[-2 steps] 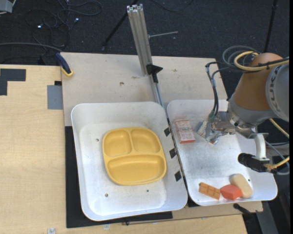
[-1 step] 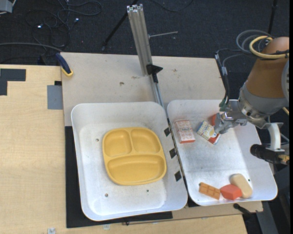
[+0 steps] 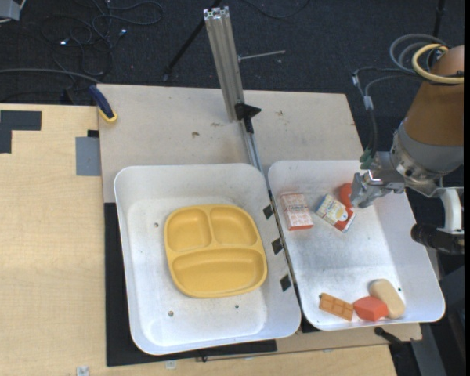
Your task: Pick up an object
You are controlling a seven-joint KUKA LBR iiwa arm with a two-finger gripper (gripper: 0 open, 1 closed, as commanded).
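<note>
**Operator:** Where is the end effector, and what is under it?

**Observer:** You will find the end effector (image 3: 366,186) over the upper right part of the right bin (image 3: 423,288), hanging from the grey arm (image 3: 432,124) that reaches in from your right; whether it is parted or closed I cannot tell from this slant. Just beside its tip lies a small carton (image 3: 334,211), white and pale blue on its face with a red edge along the lower side, tilted on a corner; a red piece shows at its upper end, right against the end effector, and you cannot tell there whether the two touch.

**Operator:** What else could you pick from that bin?

**Observer:** To the left of the carton, near the bin's left wall, you have a small box (image 3: 297,211), white with red print, lying flat; the two are close but apart. At the near edge sit three pieces together: an orange wafer-like bar (image 3: 336,307), a red block (image 3: 370,309), and a tan oblong piece (image 3: 387,296) leaning against the red one.

**Operator:** And the other bin?

**Observer:** The left bin (image 3: 141,304) holds a yellow divided plate (image 3: 215,250), three compartments, lying flat near the middle; both bins rest side by side on the worktop (image 3: 164,116).
</note>
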